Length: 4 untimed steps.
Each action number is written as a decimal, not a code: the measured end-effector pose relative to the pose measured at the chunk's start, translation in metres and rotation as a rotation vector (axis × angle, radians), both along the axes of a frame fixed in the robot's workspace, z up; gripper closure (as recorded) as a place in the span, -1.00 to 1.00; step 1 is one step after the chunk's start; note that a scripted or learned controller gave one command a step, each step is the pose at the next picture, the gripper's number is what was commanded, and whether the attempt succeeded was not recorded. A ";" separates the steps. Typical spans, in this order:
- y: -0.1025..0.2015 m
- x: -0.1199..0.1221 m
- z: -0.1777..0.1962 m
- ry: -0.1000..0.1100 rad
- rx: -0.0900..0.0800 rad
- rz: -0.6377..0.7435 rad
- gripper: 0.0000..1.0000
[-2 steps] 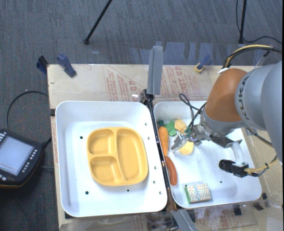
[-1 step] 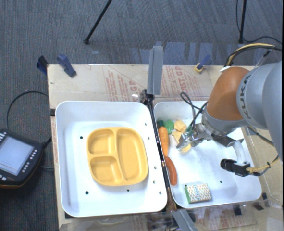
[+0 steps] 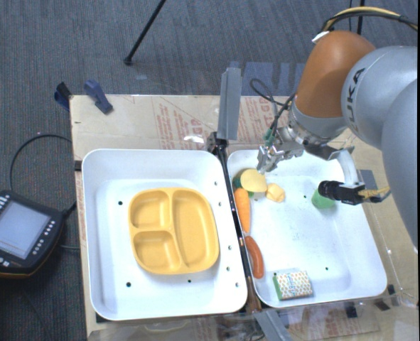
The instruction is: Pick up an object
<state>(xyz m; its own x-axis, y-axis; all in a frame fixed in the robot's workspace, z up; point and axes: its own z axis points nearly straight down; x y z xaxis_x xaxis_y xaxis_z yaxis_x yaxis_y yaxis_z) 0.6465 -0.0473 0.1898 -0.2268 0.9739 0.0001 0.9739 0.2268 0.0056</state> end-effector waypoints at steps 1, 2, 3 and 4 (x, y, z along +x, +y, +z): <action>-0.001 -0.002 -0.005 0.011 -0.001 0.000 -1.00; -0.050 -0.005 -0.107 0.014 -0.004 0.121 -1.00; -0.049 -0.003 -0.098 0.014 -0.002 0.122 1.00; -0.049 -0.003 -0.098 0.014 -0.002 0.122 -1.00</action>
